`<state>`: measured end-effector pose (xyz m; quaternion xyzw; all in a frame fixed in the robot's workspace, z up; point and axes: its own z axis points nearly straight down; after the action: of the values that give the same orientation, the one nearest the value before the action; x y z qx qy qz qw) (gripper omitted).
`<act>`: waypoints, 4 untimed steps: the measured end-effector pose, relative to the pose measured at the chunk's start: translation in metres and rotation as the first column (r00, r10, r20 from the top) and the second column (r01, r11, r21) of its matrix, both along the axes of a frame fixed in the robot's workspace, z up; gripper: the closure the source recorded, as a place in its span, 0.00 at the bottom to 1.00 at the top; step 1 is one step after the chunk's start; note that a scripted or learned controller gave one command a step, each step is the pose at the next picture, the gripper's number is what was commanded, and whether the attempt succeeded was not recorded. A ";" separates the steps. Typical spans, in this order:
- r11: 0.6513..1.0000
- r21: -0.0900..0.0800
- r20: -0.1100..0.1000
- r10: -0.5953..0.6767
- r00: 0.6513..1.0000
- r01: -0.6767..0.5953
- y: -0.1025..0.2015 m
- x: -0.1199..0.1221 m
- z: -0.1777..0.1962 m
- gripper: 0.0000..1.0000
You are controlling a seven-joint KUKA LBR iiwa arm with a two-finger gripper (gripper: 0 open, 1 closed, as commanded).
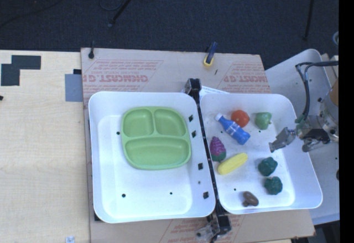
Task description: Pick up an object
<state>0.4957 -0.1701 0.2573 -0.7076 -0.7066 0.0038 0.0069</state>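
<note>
Camera view | claw open, holding nothing; yellow corn lies tilted

two white bins; one green divided plate; seven small toy foods; one blue bottle.

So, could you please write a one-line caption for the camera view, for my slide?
The tool hovers at the right bin's edge near toy food items; a green plate sits in the left bin.
</note>
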 end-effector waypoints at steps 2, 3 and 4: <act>1.000 -0.001 0.006 0.003 1.000 -0.003 -0.002 0.003 -0.040 0.00; 1.000 0.000 0.004 0.003 1.000 -0.003 0.005 0.002 -0.104 0.00; 1.000 0.000 0.006 0.003 1.000 -0.003 0.003 0.007 -0.151 0.00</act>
<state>0.5024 -0.1669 0.1062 -0.7067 -0.7075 0.0019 0.0047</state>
